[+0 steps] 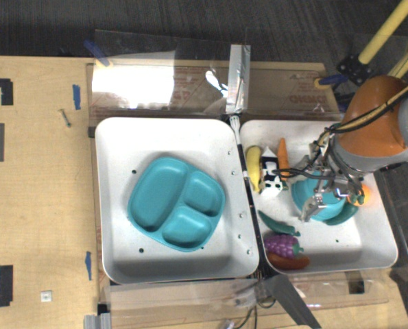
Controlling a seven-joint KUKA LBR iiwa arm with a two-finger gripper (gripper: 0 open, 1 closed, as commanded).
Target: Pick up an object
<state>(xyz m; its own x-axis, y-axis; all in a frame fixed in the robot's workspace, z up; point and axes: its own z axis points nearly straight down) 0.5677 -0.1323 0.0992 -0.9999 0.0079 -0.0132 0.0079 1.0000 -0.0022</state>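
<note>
A small teal bowl (327, 201) sits in the right bin (378, 242), under the pincer (320, 203), which seems to hang over its rim; whether it is clenched or released I cannot tell. Banana (253, 168), carrot (283, 153) and grapes (283, 243) lie nearby.
</note>
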